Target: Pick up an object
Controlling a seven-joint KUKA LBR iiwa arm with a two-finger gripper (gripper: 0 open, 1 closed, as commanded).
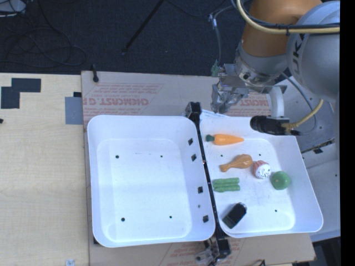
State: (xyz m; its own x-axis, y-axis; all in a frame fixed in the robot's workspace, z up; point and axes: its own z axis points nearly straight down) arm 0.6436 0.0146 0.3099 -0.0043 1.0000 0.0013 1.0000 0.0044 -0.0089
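Well, orange carrot (226, 139) lies in right bin (302, 204), gripper (224, 101) above its rim, finger state unreadable.

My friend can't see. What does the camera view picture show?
A robot gripper hangs above the back edge of the right bin, which holds a toy carrot, chicken leg, green beans, green ball, a small red-and-white toy and a black block.

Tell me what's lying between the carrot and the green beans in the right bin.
In the camera view, the tan chicken drumstick lies between the carrot above it and the green beans below it.
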